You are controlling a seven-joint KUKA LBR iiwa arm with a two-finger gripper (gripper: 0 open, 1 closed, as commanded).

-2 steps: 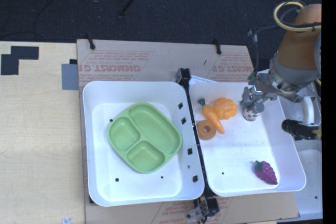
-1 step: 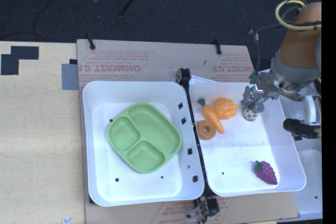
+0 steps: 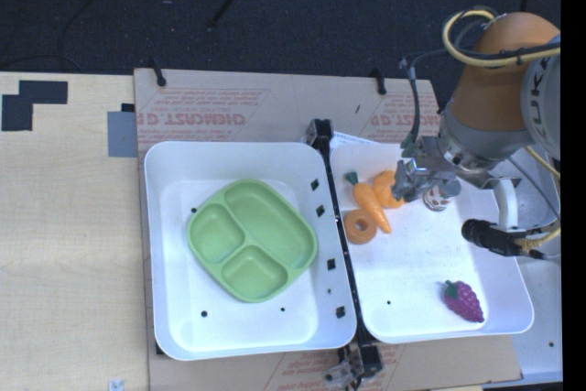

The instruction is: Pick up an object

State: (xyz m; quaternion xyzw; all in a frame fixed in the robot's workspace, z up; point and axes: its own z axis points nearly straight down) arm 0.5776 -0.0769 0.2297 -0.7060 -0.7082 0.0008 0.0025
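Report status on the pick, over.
Gripper low in right bin, beside orange carrot; grip unconfirmed. Orange ring next to carrot. Purple grapes apart, near corner. Green tray in left bin.

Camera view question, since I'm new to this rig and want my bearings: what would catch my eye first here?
The green divided plate lies tilted in the left bin, the largest splash of colour. In the right bin, the gripper hangs at a cluster of orange toys, a carrot and an orange ring beside it. A purple grape bunch lies apart near that bin's front corner.
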